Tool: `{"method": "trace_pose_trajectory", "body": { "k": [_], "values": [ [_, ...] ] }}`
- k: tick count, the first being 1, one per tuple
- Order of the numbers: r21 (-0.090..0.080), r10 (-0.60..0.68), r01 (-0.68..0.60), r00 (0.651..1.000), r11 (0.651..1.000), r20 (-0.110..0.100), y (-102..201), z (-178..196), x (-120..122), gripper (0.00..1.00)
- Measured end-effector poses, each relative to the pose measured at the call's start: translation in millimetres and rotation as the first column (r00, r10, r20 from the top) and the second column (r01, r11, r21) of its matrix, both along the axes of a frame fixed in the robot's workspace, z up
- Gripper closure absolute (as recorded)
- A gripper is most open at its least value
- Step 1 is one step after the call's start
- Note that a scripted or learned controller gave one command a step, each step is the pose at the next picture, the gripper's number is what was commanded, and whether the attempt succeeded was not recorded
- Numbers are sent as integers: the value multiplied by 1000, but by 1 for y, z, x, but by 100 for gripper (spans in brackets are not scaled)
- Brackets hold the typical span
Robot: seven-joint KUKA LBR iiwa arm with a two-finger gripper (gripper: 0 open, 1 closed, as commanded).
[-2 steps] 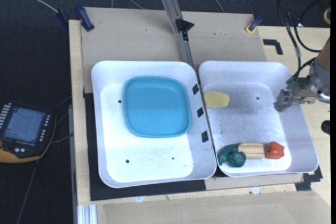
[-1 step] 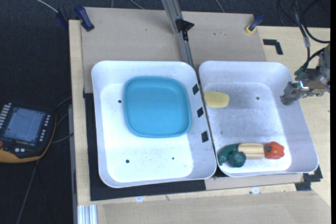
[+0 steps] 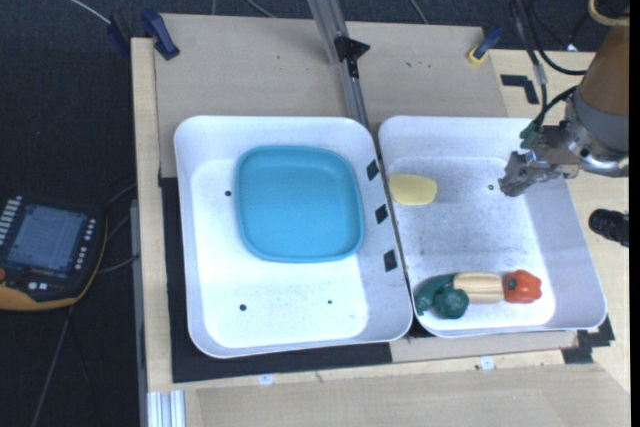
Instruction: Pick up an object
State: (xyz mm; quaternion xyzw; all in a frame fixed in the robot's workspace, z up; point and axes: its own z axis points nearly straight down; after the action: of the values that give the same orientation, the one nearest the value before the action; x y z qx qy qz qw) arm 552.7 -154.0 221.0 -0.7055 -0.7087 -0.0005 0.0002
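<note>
The grey metal two-finger hand hangs over the right shallow white plastic bin, at its 2 o'clock edge; whether its fingers are apart or together I cannot tell. A pale yellow rounded lump lies at 10 o'clock. Along 6 o'clock lie a dark green lump, a tan cylinder and a red rounded piece. The left white bin holds a square blue plastic plate.

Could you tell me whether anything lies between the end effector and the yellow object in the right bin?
Nothing visible does. The end effector hangs over the right bin's far right side, and bare bin floor separates it from the yellow object by the left wall. The other items lie along the near edge.
</note>
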Motion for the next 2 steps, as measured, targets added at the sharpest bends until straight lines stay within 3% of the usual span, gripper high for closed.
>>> {"method": "trace_pose_trajectory", "body": {
  "k": [2],
  "values": [
    [0,1,-1,1000,1000,1,104,16,40,100]
  ]
}}
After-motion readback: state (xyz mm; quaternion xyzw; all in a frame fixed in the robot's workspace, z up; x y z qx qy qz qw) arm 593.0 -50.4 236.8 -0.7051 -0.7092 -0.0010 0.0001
